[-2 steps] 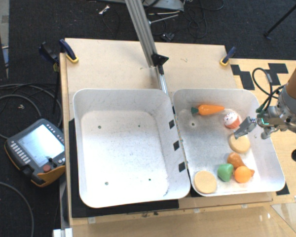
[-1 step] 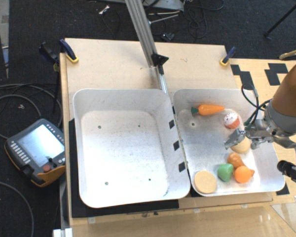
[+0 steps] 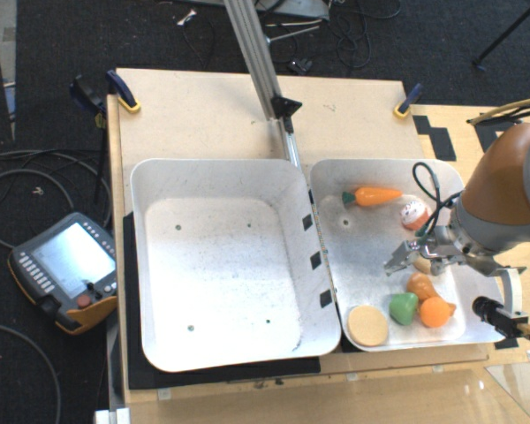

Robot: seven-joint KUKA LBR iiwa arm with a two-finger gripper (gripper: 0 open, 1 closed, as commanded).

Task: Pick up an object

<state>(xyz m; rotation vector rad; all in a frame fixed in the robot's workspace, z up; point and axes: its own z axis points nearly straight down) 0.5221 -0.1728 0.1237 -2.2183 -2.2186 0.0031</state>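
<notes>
Right bin, near edge: tan round disc, green piece, orange fruit, small orange piece. Gripper: low over bin centre, just above the small orange piece; arm enters from right, wrist bent down; fingers spread, holding nothing. White-red ball. Far side: carrot. Left bin alongside.

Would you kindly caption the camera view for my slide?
KUKA arm's pincer hovers over the right bin, above a carrot, green toy and tan disc.
</notes>
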